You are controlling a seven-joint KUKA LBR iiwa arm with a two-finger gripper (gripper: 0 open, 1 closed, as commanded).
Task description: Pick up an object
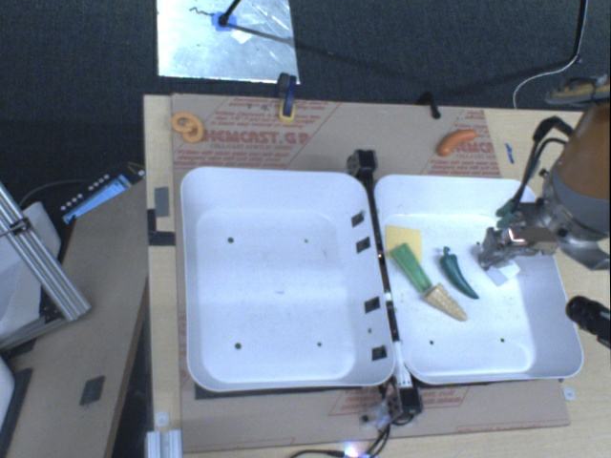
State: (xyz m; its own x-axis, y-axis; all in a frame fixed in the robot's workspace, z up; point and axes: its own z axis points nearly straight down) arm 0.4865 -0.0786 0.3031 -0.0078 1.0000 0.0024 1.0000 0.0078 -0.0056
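Dark carpet surrounds the bench (315,127); from the camera view, the right bin (477,356) holds a green pepper (457,272), an ice-cream cone (445,301) and a green-and-yellow piece (407,256), loose for picking; the gripper (498,253) hangs low beside the pepper, apparently touching nothing; whether its fingers are parted, I cannot tell.

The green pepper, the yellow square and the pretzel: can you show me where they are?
green pepper (456,273), camera view, on the middle of its curved body.
yellow square (405,237), camera view, on its bare upper part.
pretzel (187,126), camera view, on its looped dough.
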